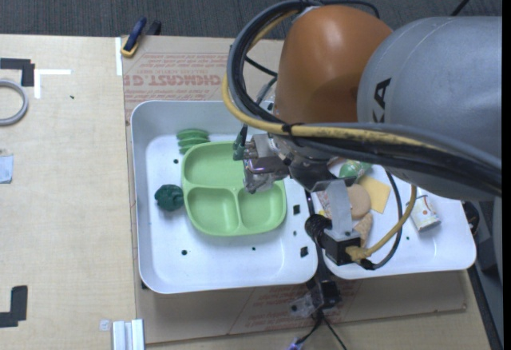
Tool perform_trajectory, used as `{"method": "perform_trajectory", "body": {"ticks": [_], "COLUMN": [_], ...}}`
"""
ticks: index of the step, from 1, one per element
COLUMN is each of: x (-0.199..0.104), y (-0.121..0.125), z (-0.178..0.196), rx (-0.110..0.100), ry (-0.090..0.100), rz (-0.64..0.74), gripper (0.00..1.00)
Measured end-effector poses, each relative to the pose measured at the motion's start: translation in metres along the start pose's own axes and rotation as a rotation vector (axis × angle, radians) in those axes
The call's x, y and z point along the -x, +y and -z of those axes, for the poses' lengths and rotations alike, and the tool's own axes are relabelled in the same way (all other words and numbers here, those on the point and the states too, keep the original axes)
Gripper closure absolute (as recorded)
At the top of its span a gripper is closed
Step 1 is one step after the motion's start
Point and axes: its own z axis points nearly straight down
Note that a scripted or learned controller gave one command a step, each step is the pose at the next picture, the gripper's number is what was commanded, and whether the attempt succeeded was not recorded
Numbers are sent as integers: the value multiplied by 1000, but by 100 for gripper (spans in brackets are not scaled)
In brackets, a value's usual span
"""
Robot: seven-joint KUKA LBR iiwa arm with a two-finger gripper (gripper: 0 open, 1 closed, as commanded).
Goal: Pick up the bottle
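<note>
My gripper [257,171] hangs low over the light green divided plate [227,200] in the left bin [160,260], above the plate's right compartments. Nothing shows in its grasp. The big grey arm with its orange band [327,69] covers much of the right bin [447,256]. A small green and white rounded object [350,171] peeks out from under the arm in the right bin. I cannot tell whether it is the bottle, since most of it is hidden.
A dark green broccoli toy [168,196] and a green leafy piece [192,137] lie left of the plate. The right bin holds a yellow cheese slice [377,195], a tan food piece [361,216] and a small white carton [425,214]. Cables loop around the wrist.
</note>
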Motion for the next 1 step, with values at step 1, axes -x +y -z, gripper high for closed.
{"method": "perform_trajectory", "body": {"ticks": [1], "x": [-33], "y": [3], "z": [-49], "rx": [-1], "ry": [0], "rz": [316], "gripper": [100]}}
